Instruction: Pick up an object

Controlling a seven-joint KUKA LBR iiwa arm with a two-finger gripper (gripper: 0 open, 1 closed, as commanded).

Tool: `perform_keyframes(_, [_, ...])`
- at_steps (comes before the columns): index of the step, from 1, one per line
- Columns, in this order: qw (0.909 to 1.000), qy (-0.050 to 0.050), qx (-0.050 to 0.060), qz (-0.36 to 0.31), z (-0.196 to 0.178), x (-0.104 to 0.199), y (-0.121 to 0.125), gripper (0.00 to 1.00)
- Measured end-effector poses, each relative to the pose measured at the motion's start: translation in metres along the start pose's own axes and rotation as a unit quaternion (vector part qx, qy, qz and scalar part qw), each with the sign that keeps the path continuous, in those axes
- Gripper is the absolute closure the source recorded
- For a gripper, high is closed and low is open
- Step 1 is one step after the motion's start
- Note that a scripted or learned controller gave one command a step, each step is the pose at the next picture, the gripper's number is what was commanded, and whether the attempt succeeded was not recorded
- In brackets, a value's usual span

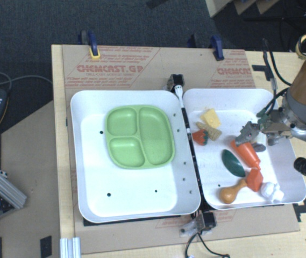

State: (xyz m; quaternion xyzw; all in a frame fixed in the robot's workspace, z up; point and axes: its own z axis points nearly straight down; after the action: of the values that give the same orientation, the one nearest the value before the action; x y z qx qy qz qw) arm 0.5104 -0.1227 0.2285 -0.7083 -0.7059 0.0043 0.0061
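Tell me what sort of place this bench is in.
Probably a robotics lab test bench: two white bins sit on a board held by blue clamps, cables trail over the edge, and a grey arm's gripper hangs over toy food such as a carrot.

Right bin (225, 98) holds the pickable clutter — a yellow block (212, 117) at far left; a small red piece (199, 138) beside it; an orange carrot (246, 152) mid-bin; a dark green leaf shape (232, 163); a tan wooden piece (231, 192) nearest.

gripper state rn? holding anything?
Gripper: cannot be told; it hangs right over the orange carrot-shaped toy in the right bin, with no visible grasp.
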Motion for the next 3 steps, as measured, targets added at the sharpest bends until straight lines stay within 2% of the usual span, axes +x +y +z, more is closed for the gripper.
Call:
perform_keyframes(1, [1.0000,-0.001,-0.007,-0.002,-0.007,0.000,0.003,0.00])
perform_keyframes(3, [1.0000,0.000,-0.005,-0.002,0.101,0.019,0.000,0.00])
